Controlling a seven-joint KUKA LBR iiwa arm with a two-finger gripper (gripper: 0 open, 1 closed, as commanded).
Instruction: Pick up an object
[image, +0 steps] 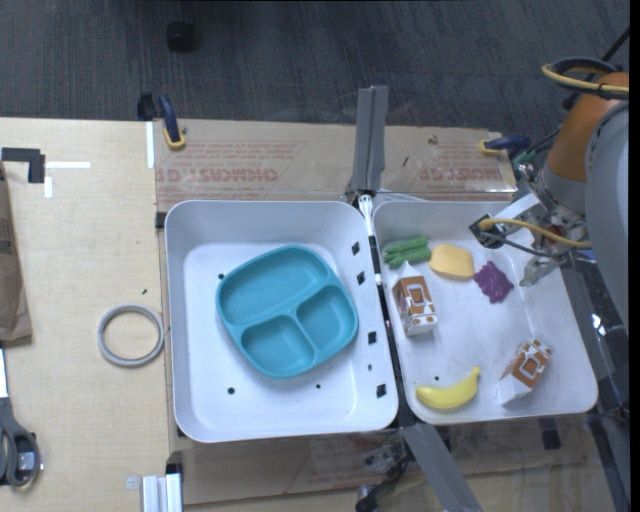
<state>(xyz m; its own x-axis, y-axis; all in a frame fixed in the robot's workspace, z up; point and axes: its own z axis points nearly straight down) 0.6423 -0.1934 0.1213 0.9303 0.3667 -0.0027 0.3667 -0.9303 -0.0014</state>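
From my screen the arm (600, 140) is cut off at the right edge and I cannot tell how its claw (535, 268) stands over the right bin (570, 330), which holds two cartons (415, 305), banana (448, 391), yellow lump (452, 262), green beans (405, 249) and purple bunch (493, 282), while the left bin (190, 330) holds a blue tray (287, 310).

A pale wooden bench (80, 250) fills the left and middle of the frame. Two shallow white bins sit on it side by side: the left bin (190, 330) at centre, the right bin (560, 370) toward the right. A flattened cardboard sheet (260, 165) with red lettering lies under their upper edges. At the left, a grey ring (131, 334) lies flat on the wood. Scissors (15, 450) rest at the lower left corner.
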